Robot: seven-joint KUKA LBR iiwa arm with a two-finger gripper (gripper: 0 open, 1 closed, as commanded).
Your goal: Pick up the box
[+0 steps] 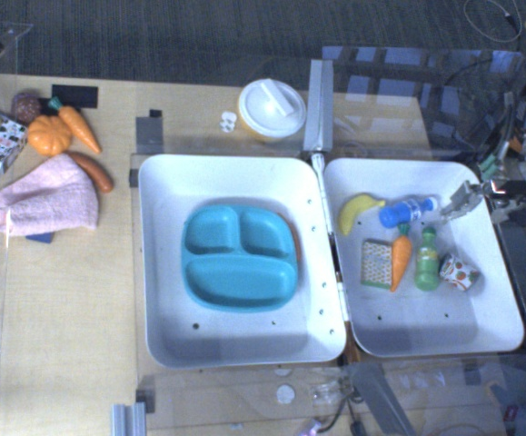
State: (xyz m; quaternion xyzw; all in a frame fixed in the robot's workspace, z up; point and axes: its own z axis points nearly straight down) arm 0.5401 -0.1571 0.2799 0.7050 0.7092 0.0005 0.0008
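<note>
From my station I see two white bins side by side on the table (81, 334). The left bin (153, 243) holds a blue divided tray (241, 255), sitting about centre. The right bin (490, 316) carries the clutter: a banana (359, 210) near the upper left, a blue bottle (405, 212) lying just beside it, a carrot (400, 261) pointing down, a green bottle (426, 262) to the carrot's right, and a small round spotted thing (459, 274) further right that I cannot identify.

The box (376, 262) lies flat in the right bin, left of centre, its right edge touching the carrot, below the banana.

The claw (461, 200) hangs over the upper right part of the right bin, near the blue bottle's cap end and well apart from the box. Nothing sits between its fingers; whether they are spread or closed I cannot tell at this resolution.

Outside the bins: a white lidded bowl (272, 107) behind the join of the two bins, a pink cloth (44, 200) at far left, with a small pumpkin (48, 134), a second carrot (83, 127) and a sausage (93, 171) near it.
</note>
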